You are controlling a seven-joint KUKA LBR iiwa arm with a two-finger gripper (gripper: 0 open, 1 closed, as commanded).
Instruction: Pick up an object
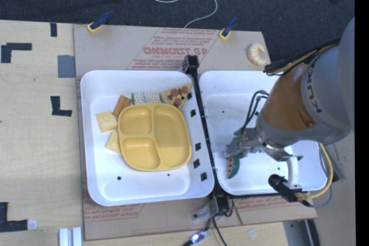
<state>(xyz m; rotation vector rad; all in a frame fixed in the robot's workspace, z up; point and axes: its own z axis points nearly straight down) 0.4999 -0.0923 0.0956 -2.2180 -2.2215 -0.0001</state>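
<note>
My gripper (239, 146) hangs low over the left half of the right bin (230, 86), under the grey arm and its orange band (288, 103). A small watermelon-slice toy (232, 167), red with a green rind, lies on the bin floor just below and in front of the gripper. Whether they touch is not clear. In the left bin (92, 170) a yellow divided plate (154, 136) lies in the middle. Pale square crackers (106, 121), a brown cracker (121, 105) and a pizza-slice toy (177, 95) lie around its far and left sides.
A black divider (199, 118) runs between the two bins. A beige curled object (258, 53) sits on the cardboard behind the right bin. Blue-and-yellow clamps (101, 21) hold the cardboard's far edge. The arm's bulk covers the right bin's right half.
</note>
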